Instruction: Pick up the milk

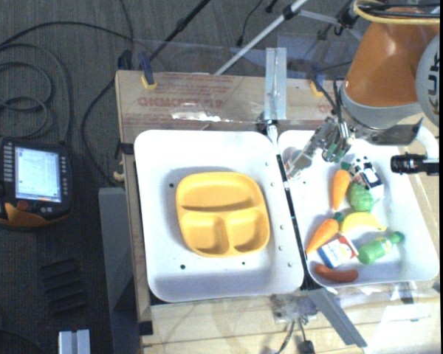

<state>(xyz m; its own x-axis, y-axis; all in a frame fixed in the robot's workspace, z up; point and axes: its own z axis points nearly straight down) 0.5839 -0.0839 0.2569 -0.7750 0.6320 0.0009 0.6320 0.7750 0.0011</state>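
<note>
White milk carton (338,251) sits wedged between carrot (322,234) and sausage (337,273) at lower right — gripper (310,155), grip state unclear, could snag a neighbour instead

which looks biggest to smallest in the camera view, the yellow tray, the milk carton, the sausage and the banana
1. yellow tray, by far the largest, in the left bin.
2. banana, sausage and milk carton: all look close in size in the right bin, and the carton partly covers the sausage, so I would not rank these three.

milk (337,251) hemmed by carrot (322,234), banana (362,222), sausage (337,273); top open
</note>
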